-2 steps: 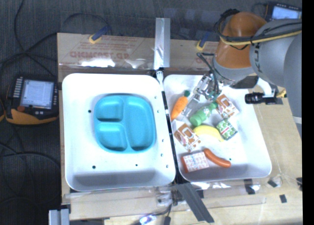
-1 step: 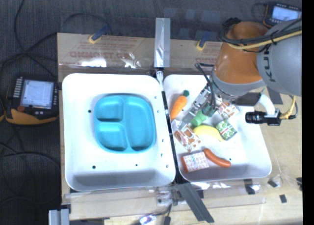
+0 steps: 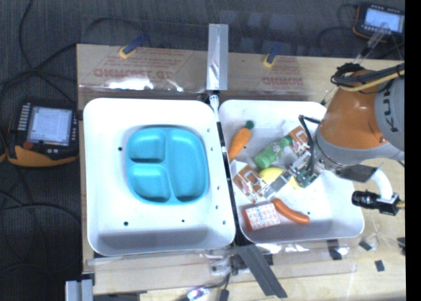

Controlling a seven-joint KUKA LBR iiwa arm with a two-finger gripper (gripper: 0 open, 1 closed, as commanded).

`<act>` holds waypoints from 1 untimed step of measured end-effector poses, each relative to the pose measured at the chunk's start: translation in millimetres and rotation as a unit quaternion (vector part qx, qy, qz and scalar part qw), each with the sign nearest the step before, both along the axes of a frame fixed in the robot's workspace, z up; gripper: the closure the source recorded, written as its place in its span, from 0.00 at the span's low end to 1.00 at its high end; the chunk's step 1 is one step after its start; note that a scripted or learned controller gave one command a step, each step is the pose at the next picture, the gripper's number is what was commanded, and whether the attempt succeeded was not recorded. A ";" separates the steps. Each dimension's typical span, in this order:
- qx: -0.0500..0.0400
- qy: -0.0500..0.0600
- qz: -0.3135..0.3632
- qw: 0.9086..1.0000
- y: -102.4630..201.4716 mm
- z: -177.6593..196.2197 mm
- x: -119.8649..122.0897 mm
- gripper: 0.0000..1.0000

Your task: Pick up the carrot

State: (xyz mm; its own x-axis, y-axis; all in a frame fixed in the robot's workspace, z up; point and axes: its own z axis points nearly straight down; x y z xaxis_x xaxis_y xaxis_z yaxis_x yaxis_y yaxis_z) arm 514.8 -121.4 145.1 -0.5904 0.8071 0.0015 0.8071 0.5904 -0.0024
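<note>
Near left wall of right white bin (image 3: pixel 342 227) you see orange toy carrot with green top (image 3: pixel 239 140), lying tilted, nothing touching it. Gripper (image 3: pixel 304 173) sits right of carrot, well apart, low over green bottle (image 3: pixel 272 153) and yellow lemon (image 3: pixel 272 175). You cannot tell gripper's state.

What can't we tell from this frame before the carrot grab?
- Gripper: finger state unclear, lost in clutter and too small in the camera view.
- Green bottle: label unreadable, too small.
- Lemon: partly covered by packets.
- Carrot: in plain sight, but whether it touches the bin wall is unclear.
</note>
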 end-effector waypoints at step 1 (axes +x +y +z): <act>0.000 -0.007 0.048 0.999 13.5 -26.9 83.4 0.00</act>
State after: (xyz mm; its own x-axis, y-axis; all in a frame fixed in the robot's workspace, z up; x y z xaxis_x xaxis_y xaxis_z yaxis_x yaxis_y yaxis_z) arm 598.1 -107.9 118.3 -0.6653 0.7466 -0.0081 0.7465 0.6653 0.0081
